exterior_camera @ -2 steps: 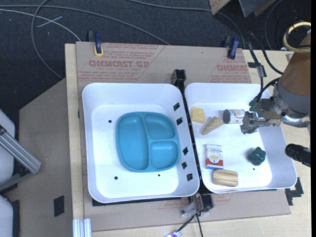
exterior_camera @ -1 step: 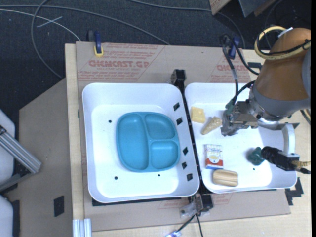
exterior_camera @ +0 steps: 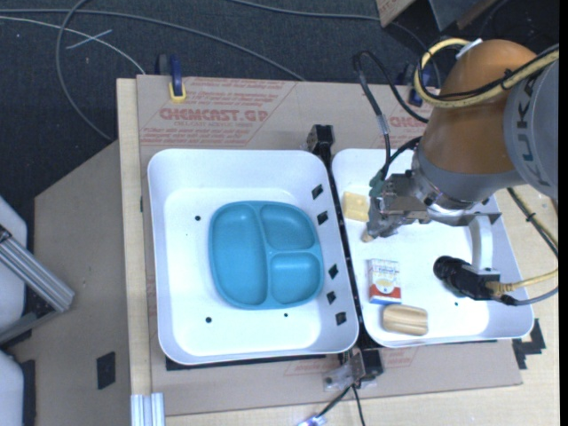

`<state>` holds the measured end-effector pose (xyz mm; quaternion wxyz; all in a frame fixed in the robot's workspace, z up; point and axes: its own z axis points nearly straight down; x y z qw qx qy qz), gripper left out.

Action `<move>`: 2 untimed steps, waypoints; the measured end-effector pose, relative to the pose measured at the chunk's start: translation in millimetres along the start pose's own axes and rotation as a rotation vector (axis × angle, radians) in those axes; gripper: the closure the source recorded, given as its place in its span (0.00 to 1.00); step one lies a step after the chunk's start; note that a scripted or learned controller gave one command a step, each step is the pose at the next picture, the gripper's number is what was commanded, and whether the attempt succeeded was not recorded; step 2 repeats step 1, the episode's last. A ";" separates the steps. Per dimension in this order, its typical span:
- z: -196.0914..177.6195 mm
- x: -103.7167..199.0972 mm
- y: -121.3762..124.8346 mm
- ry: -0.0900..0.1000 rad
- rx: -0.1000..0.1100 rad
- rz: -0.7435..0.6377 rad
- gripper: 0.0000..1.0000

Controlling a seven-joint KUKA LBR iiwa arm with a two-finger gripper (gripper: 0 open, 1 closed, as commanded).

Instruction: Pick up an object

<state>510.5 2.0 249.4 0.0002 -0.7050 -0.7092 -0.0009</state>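
Note:
My gripper (exterior_camera: 371,230) hangs over the left part of the right bin (exterior_camera: 506,327), its fingertips just below a pale yellow block (exterior_camera: 355,206) near the bin's left wall. A small red and white carton (exterior_camera: 384,281) lies in front of the gripper, apart from it. A tan bread-like roll (exterior_camera: 405,319) rests at the bin's front edge. I see nothing between the fingers.
The left bin (exterior_camera: 177,238) holds a blue divided plate (exterior_camera: 265,254). A black divider with clips (exterior_camera: 330,229) runs between the bins. Cables trail behind the right bin. The arm's orange and grey body covers the right bin's back right part.

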 end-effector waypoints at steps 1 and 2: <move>10.1 54.0 21.1 0.000 0.000 0.000 1.00; 10.1 54.0 21.1 0.000 0.000 0.000 1.00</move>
